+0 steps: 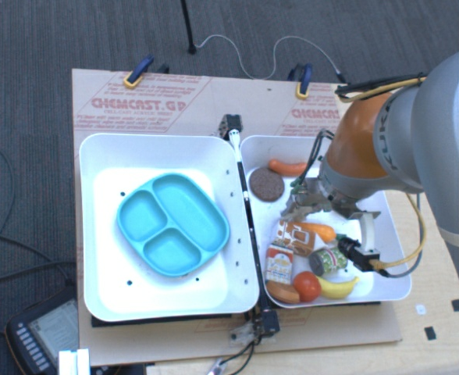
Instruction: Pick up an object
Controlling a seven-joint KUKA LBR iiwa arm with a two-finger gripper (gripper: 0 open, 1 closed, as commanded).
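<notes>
Camera view leaves me guessing: the arm's [386,143] bulk hides most of the gripper [311,204], and I cannot tell how it is set. It hangs low in the right bin [397,283]. An orange carrot [321,230] and a printed carton [296,237] lie just below it, the brown disc [266,183] beside it, the blue plate [173,223] well apart.

Bright, even light falls from above. The white bins [167,143] glare almost to blank, losing surface detail. Soft shadows lie under the blue plate [172,223] toward 6 o'clock. The arm [417,131] at 3 o'clock looks slightly soft; the carpet [26,45] stays dim and grainy.
</notes>
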